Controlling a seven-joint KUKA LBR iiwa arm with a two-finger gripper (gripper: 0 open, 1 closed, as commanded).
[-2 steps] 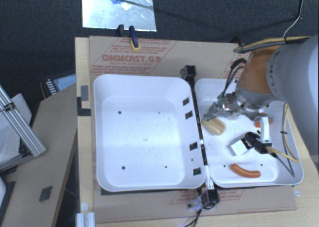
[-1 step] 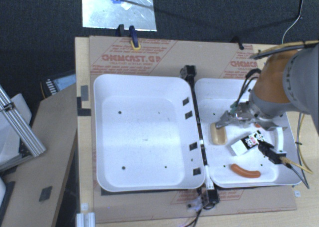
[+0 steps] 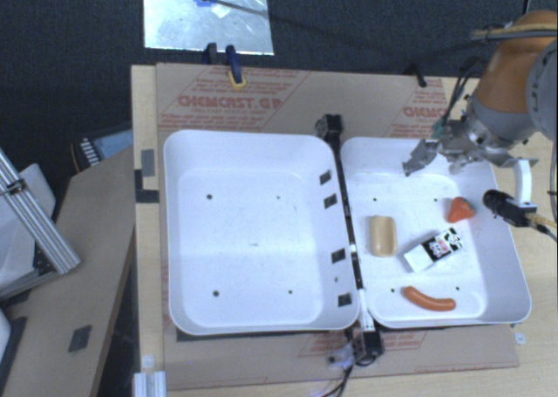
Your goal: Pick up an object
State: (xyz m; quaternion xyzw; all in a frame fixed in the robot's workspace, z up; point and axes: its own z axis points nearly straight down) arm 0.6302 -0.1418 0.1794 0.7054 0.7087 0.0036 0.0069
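Brown cardboard [image 3: 261, 94] under the bins reads "CHEMCAST GP" in red.

Below me the worktop [image 3: 148, 238] shows pale wood, and a brown cardboard sheet [image 3: 261, 94] with red lettering covers most of it. Two shallow white bins sit on that sheet side by side, touching along a middle seam: the left bin [image 3: 179, 238] and the right bin [image 3: 501, 282]. A blue and yellow clamp [image 3: 234, 68] grips the cardboard's far edge.
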